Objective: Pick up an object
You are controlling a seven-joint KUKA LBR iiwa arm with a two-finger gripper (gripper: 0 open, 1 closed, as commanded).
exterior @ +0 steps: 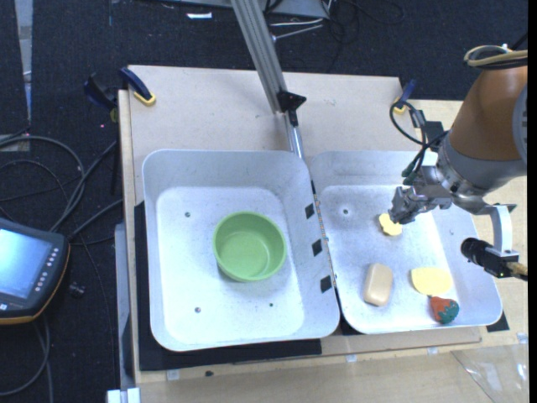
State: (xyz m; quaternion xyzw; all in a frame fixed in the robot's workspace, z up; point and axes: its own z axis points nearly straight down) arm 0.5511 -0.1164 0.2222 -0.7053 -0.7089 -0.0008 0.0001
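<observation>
My gripper (pixel 403 211) hangs low over the right bin (pixel 352 309), right at a small yellow piece (pixel 390 224) that lies just under and left of its tip. Further front in the same bin lie a tan oblong block (pixel 377 284), a flat yellow piece (pixel 430 280) and a small red and teal object (pixel 444 309). A green bowl (pixel 248 246) stands upright in the middle of the left bin (pixel 168 225).
A slanted metal pole (pixel 264 53) rises from the back edge between the two bins. Blue clamps (pixel 134 85) hold the board at its back corners. A black bracket (pixel 487 254) sticks out at the right bin's right side.
</observation>
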